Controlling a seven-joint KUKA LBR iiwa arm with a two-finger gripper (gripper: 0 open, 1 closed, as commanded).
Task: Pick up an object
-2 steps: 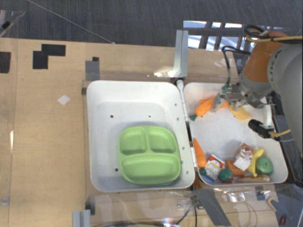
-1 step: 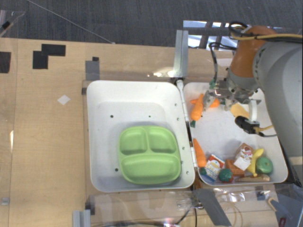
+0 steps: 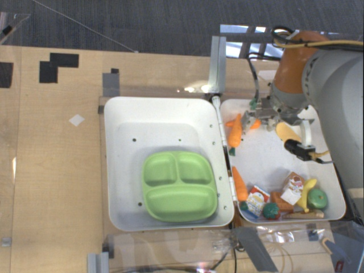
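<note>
Near corner of right bin (image 3: 341, 209): small cartons (image 3: 257, 199), a green ball (image 3: 271, 210) and a yellow-green fruit (image 3: 316, 198) are heaped, well nearer than the tool; printing unreadable.
Left bin (image 3: 122, 152): a green divided plate (image 3: 180, 185) is held.
Carrot (image 3: 234, 131): lain just left of the tool, long axis near-to-far.
Tool (image 3: 257, 115): its opening cannot be told.
</note>
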